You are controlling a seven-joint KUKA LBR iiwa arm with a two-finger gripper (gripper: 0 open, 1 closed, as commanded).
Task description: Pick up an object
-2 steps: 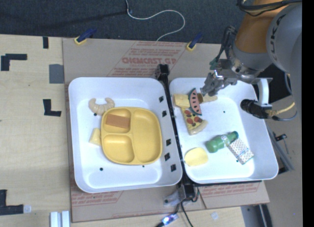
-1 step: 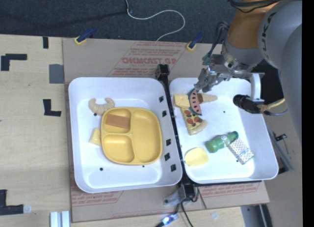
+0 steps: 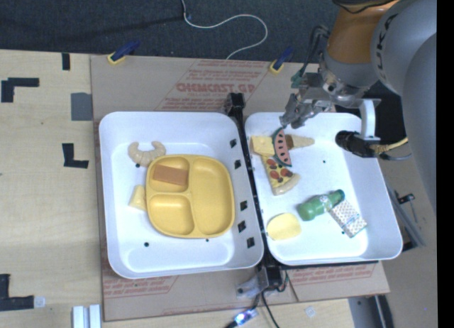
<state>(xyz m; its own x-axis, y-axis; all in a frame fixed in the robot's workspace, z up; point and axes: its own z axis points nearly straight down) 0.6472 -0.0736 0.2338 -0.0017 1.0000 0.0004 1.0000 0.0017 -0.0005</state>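
your gripper (image 3: 296, 115) hangs over the right bin (image 3: 369, 177), just above the watermelon slice (image 3: 284, 148); finger state cannot be told.

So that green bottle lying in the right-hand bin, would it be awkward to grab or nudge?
Probably a little. The green bottle lies on its side and looks rounded, so a push would likely roll it across the right bin. It looks like a small plastic toy, so probably light and stiff. Its smooth surface might slip between the fingers. The gripper is above the bin's far end.
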